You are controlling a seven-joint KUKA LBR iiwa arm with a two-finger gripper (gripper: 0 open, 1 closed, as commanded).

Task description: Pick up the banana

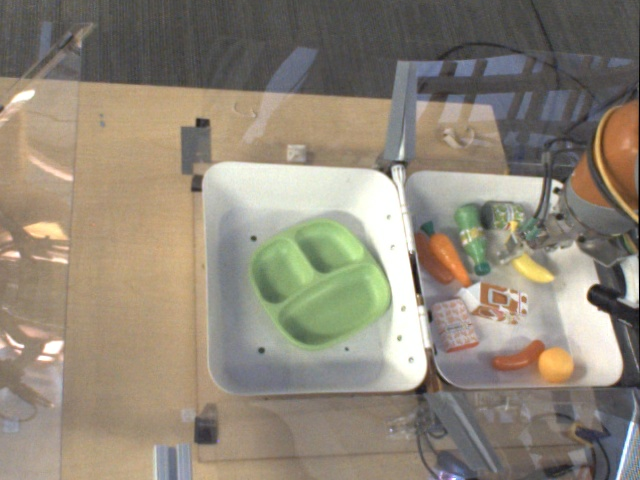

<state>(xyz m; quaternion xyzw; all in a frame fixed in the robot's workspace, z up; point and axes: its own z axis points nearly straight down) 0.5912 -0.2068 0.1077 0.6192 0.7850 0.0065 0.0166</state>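
A pale wooden counter (120, 268) is carrying two shallow white plastic bins side by side. The left bin (230, 358) is holding a light green plastic plate with three compartments (318, 283), which is sitting near the middle of the bin, turned at a slant.

The right bin (590, 338) is holding the small toys. The small yellow plastic banana (533, 268) is lying flat on the bin floor in the upper right part, tilted so that its left end is sitting higher than its right. Just left of it a green plastic bottle (472, 234) is lying on its side, with an orange plastic carrot (443, 256) beside that, close to the bin's left wall. A crumpled green packet (503, 214) is lying near the bin's far edge. Below the banana, a white carton with orange print (497, 303) and a small pink and white box (454, 325) are lying close together. Near the front edge, a red-orange sausage-shaped toy (517, 357) is touching a round orange fruit (556, 365).

The grey arm with its orange band (618, 163) is reaching in from the right, and its jaws (533, 231) are hanging just above the banana's upper end, near the green packet. Whether the jaws are open or closed I cannot tell, and nothing is showing between them.
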